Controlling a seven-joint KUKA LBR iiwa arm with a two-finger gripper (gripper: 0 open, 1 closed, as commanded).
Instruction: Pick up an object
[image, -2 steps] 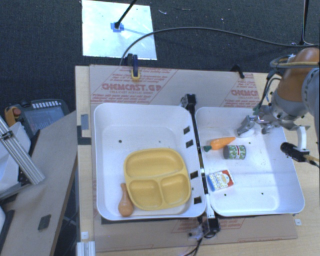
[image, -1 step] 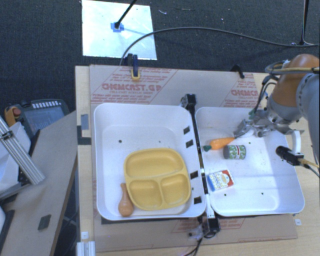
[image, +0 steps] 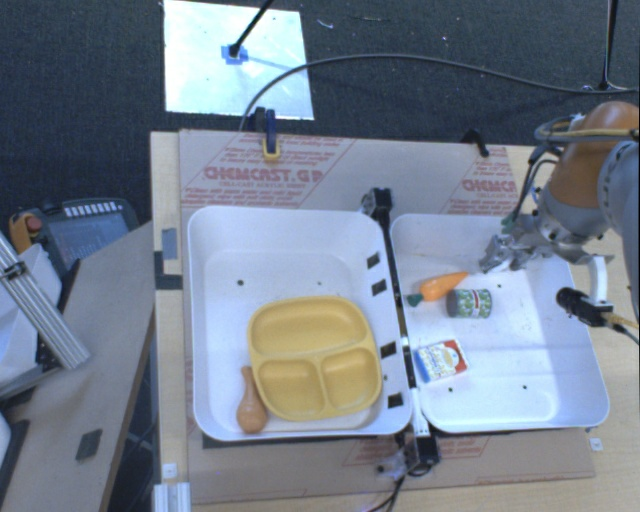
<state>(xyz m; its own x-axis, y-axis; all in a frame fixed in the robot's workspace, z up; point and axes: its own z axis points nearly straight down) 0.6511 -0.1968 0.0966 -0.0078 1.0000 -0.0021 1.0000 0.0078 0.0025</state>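
Dark carpet is surrounding a bench that is carrying two white bins, and the arm is reaching in from the right over the right bin (image: 560, 400). Its gripper (image: 502, 252) is hanging low above the bin's far side, holding nothing; how wide it stands I cannot tell.

Nearest, just below-left of the tool, a toy carrot (image: 441, 287) is lying on the floor, with a small green can (image: 470, 303) touching or nearly touching it on its side. Farther off, a small printed packet (image: 440, 360) is resting near the divider. Farthest, in the left bin (image: 215, 300), a yellow divided plate (image: 315, 356) and a tan wooden spoon (image: 250, 402) are sitting.

The carrot looks easiest: shifting slightly left, straddling its narrow width and descending clear of the can should be helping.
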